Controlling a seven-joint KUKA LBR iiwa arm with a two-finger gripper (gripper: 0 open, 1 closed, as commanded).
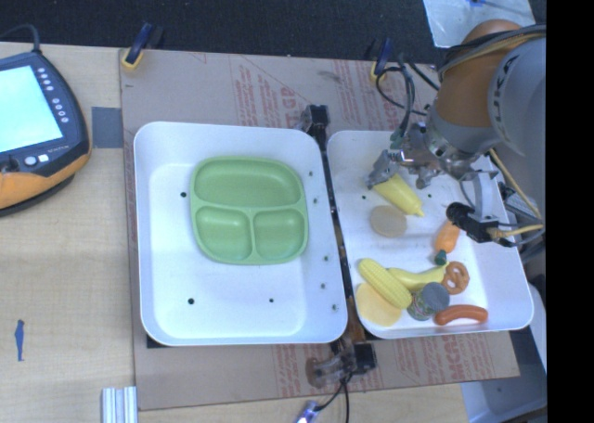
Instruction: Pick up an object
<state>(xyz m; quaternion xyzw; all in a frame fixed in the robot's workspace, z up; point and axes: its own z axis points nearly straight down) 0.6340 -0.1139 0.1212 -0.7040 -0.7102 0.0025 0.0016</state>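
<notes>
Camera view looks down on a desk [83, 254] carrying two white bins. The left bin [158, 226] holds a green divided plate [249, 210]. The right bin [357, 157] holds the toy food: a yellow wedge-shaped piece [401, 196] at the far end, a round beige piece [388, 222] just beside it, a small carrot [446, 237] toward the right wall, and a cluster at the near end made up of a corn cob [382, 282], a banana [419, 275], a pale yellow disc [373, 308], a grey round piece [430, 301], a pretzel [457, 275] and a red sausage [460, 315].

The arm reaches in from the right, and the pincer [401, 166] hangs low over the far end of the right bin, directly above the yellow wedge-shaped piece. How far apart its tips stand I cannot tell; the metal parts blur together against the white floor. Nothing shows lifted clear of the bin, so I would not call anything held.

Judging by the position, the step in hand is the approach or closing on the yellow wedge. The next move calls for a firm closure across the wedge's narrower width, then a straight lift, keeping clear of the beige piece and the bin's far wall.
</notes>
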